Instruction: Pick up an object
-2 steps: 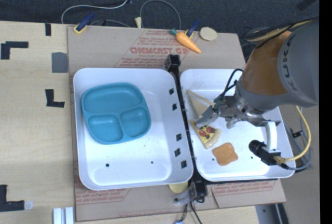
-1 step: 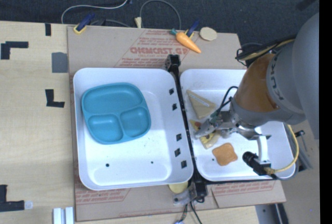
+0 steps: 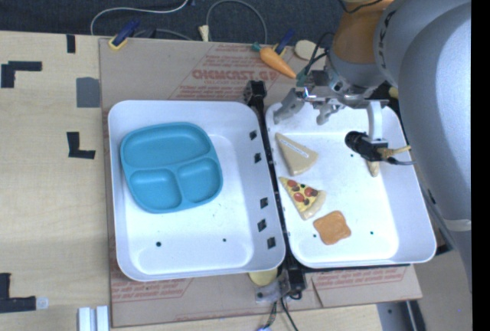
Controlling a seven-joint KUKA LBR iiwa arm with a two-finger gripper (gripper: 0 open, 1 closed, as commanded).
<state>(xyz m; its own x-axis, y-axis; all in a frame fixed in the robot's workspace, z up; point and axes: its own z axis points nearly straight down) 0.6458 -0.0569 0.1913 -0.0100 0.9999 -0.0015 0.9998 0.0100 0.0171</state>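
Grey arm hides right white bin's far corner | my claw above bin rim | finger spread: cannot tell | nothing visibly held

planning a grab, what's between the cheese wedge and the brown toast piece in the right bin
In the camera view, the pizza slice lies between the cheese wedge and the toast piece, all on the right bin's floor.

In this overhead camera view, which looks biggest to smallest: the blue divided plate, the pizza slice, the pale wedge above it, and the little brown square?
1. Blue divided plate, by far the largest.
2. Pale wedge and pizza slice: they look about alike, so I won't rank them.
3. Brown square, smallest.
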